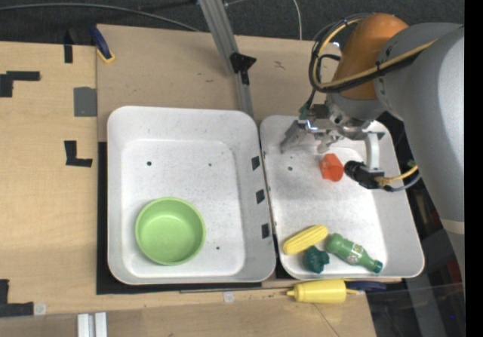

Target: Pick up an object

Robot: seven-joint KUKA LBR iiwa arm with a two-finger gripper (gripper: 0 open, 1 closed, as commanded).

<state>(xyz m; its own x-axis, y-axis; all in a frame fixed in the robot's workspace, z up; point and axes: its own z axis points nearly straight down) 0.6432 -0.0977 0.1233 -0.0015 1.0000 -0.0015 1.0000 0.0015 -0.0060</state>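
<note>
My gripper [330, 148] hangs over the far part of the right bin [392, 211], its two grey fingers spread wide, so it is open. A small red-orange object [330, 167] lies on the bin floor just below the gap between the fingers, and neither finger touches it. At the near end of the same bin lie a yellow corn cob [304, 238], a green bottle [352, 250] and a small dark green piece [315, 258]. A light green bowl [170, 230] sits in the near left corner of the left bin [181, 128].
A yellow bottle [321, 292] lies on the bench just outside the right bin's front rim. A grey slanted pole [219, 15] rises behind the bins. The grey arm with its orange band [373, 45] covers the upper right.
</note>
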